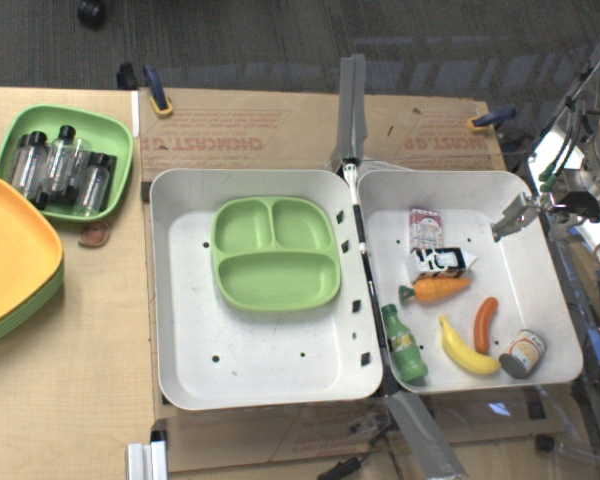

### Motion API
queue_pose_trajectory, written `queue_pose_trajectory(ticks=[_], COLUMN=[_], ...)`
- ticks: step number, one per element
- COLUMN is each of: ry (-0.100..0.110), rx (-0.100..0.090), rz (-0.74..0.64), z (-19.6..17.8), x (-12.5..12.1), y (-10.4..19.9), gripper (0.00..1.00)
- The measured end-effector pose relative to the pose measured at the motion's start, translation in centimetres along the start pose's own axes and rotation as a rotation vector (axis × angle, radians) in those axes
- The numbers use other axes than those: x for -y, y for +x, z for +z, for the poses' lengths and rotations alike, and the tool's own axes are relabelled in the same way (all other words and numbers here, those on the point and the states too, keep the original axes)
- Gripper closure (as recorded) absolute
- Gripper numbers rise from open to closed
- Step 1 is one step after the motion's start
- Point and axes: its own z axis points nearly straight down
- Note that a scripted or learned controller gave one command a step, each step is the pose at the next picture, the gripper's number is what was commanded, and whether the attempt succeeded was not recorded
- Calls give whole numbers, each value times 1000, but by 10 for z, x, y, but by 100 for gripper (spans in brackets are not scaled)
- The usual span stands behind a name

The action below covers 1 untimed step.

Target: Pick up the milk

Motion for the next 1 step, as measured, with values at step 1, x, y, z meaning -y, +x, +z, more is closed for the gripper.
queue_pose_trajectory(ticks=[1], ry=[0], rx=[0], rz=[-92], z=[68], x=[-14], y=[67], gripper=[0])
